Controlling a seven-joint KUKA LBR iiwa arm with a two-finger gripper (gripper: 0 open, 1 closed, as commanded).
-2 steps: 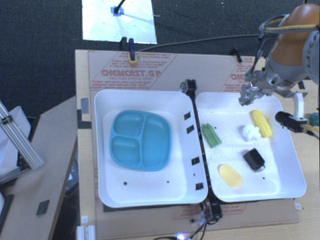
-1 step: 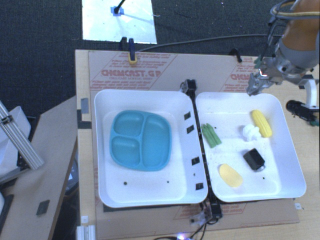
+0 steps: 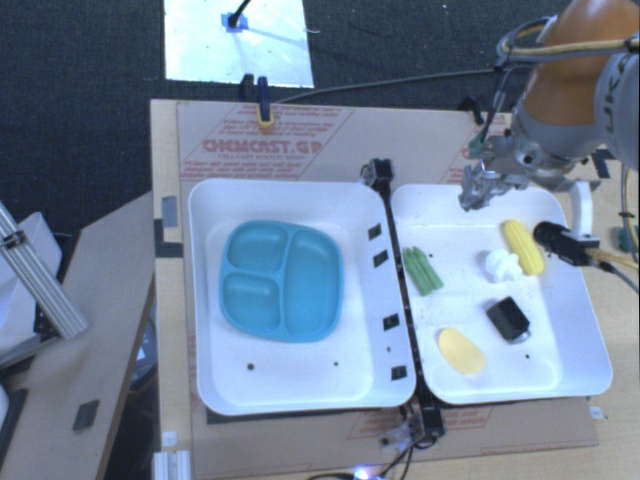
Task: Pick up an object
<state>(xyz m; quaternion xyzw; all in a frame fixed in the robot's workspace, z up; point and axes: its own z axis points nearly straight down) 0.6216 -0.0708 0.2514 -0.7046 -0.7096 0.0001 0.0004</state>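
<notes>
Grey claw (image 3: 478, 194) – above right bin (image 3: 575, 368) – nothing gripped | finger spread: can't tell

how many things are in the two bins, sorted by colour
Blue: 1, the divided plate in the left bin
Yellow: 2, the corn cob and the flat oval piece
Green: 1, the bean bundle
White: 1, the small white piece
Black: 1, the black block
Total: 6, five of them in the right bin
</notes>
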